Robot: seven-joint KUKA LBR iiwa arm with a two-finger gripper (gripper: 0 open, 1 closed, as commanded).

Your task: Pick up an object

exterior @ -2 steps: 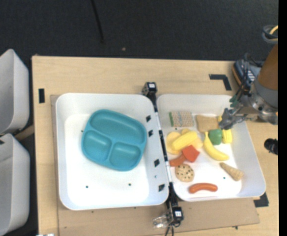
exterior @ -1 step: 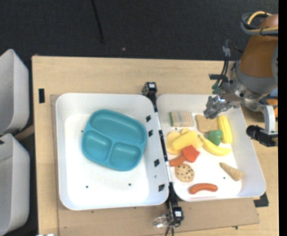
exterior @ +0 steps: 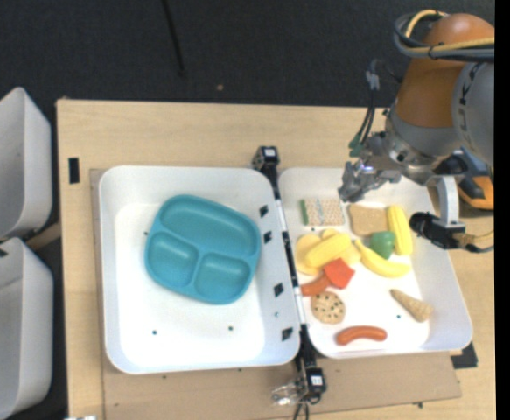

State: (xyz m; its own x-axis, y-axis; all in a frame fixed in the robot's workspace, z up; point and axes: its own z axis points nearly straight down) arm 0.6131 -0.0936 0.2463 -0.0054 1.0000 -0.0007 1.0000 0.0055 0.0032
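The right bin [exterior: 443,322] holds several toy foods: a green-edged cracker [exterior: 323,210], a slice of toast [exterior: 369,220], yellow bananas [exterior: 386,262], a yellow piece [exterior: 324,250], a red piece [exterior: 339,274], a cookie [exterior: 327,306], a sausage [exterior: 361,334] and an ice-cream cone [exterior: 411,304]. My gripper [exterior: 357,185] hangs over the bin's back edge, just above the toast and to the right of the cracker. Nothing shows between its tips.
The left bin [exterior: 123,339] carries a teal divided plate [exterior: 204,248]. Black clips [exterior: 266,157] sit along the wall between the two bins. A white object [exterior: 5,164] stands off the bench's left side. A black-and-white fitting [exterior: 443,221] sticks out beside the arm at the right.
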